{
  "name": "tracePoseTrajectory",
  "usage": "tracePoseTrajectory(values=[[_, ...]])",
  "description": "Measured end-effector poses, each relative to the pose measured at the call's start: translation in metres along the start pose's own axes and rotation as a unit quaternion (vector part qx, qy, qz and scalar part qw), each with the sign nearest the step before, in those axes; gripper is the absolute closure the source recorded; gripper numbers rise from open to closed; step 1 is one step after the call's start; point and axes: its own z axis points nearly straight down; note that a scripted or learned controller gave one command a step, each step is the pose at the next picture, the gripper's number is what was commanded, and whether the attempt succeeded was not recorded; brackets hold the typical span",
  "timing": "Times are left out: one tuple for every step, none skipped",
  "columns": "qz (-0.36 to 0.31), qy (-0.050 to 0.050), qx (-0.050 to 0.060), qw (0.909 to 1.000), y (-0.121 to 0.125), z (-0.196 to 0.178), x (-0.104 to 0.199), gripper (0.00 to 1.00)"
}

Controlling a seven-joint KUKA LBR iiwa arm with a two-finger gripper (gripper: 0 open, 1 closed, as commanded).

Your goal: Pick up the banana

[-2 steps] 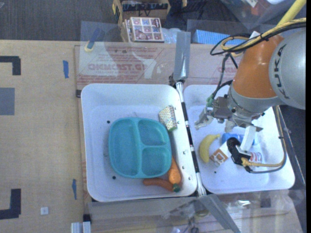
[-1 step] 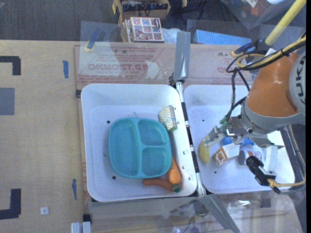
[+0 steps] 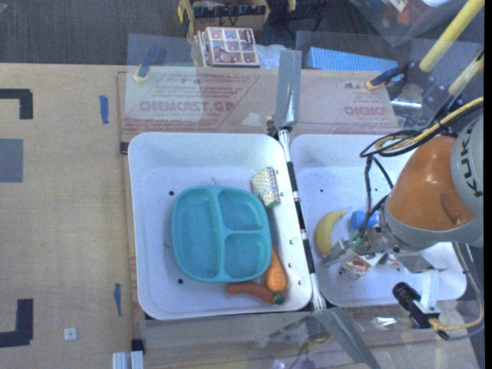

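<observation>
Camera view: you're looking down on two white bins side by side on the table [image 3: 61, 206], with the arm [image 3: 434, 191] coming in from the right.
Banana: the banana [image 3: 330, 231] lies on the floor of the right bin [image 3: 338, 156], near its left wall, curved and free of anything on top, so it looks open to a grab from above.
Claw: your claw [image 3: 360, 252] hangs low over the right bin, just right of and a touch nearer than the banana; how wide it stands, you cannot tell, and nothing is visibly held.
Neighbours: a small blue thing [image 3: 359, 220] sits just right of the banana, close enough to crowd the approach.
Arm pose: the orange band bulks over the right bin, wrist bent down and leftward toward the fruit.
Left bin: the left bin [image 3: 154, 160] carries a teal divided plate [image 3: 221, 234], a carrot [image 3: 254, 290] at its near edge and a patterned packet [image 3: 266, 187], all well clear of your target.
</observation>
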Motion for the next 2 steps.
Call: tracePoseTrajectory(values=[[0.069, -0.001, -0.003, 0.9976, 0.065, 0.001, -0.013, 0.0], [-0.163, -0.002, -0.002, 0.9866, 0.143, 0.002, -0.044, 0.0]])
